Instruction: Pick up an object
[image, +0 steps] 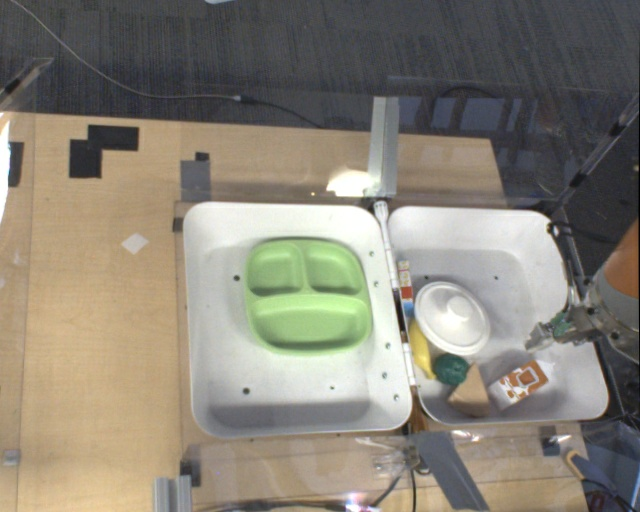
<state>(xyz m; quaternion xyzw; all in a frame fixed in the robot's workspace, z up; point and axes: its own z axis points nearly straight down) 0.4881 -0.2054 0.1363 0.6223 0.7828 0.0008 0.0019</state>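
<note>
The right bin (480, 232) holds a white round bowl (452, 317), a yellow object (419, 352), a dark green ball (451, 370), a tan block (469, 396) and an orange-and-white packet (522, 382). A thin red-and-white item (404, 280) lies along that bin's left wall. My gripper (553, 331) hangs over the right side of the right bin, just above and to the right of the packet. Nothing is visibly held in it. The grey arm (618, 292) comes in from the right edge.
A green divided plate (306, 295) lies in the middle of the left bin (215, 330). A metal post (383, 145) stands behind the wall between the two bins. The wooden bench (90, 330) extends to the left.
</note>
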